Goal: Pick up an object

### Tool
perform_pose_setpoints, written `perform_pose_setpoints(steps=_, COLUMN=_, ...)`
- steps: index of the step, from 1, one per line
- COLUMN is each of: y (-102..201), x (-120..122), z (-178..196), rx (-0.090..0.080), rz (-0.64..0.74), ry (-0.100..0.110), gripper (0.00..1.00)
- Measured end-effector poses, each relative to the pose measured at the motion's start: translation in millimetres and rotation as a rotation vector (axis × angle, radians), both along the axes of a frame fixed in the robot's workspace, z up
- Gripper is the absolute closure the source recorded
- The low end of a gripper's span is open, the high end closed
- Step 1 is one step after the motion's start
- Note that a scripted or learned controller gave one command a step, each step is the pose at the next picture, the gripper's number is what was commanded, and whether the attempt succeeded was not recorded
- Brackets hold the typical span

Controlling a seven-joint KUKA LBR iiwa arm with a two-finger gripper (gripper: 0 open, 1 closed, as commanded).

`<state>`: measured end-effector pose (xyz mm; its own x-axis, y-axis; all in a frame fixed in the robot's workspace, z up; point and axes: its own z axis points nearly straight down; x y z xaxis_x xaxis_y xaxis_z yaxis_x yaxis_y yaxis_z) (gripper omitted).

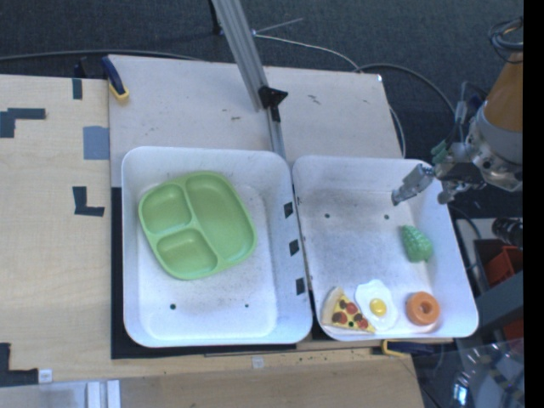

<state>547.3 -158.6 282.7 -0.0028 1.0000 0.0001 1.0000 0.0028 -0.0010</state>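
Nearest along the right bin's point(442, 228) front edge lie a pizza slice point(346, 311), a fried egg point(375, 301) and a donut point(422, 308). Farther back sits a green leafy toy point(416, 243). Above the far right rim, the fingers point(414, 183) stand spread apart, holding nothing. Leftward, a green plate point(197, 223) rests in the other bin point(144, 313).

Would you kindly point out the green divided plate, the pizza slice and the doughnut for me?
green divided plate point(197, 223): camera view, on the ridge where its three compartments meet.
pizza slice point(347, 311): camera view, on the middle of its topping.
doughnut point(422, 308): camera view, on its orange ring.
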Motion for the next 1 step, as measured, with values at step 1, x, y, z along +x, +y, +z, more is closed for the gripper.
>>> perform_pose_setpoints(steps=1, y=-0.1, x=0.0, z=0.1, rx=0.0, rz=0.0, ry=0.0, gripper=0.0)
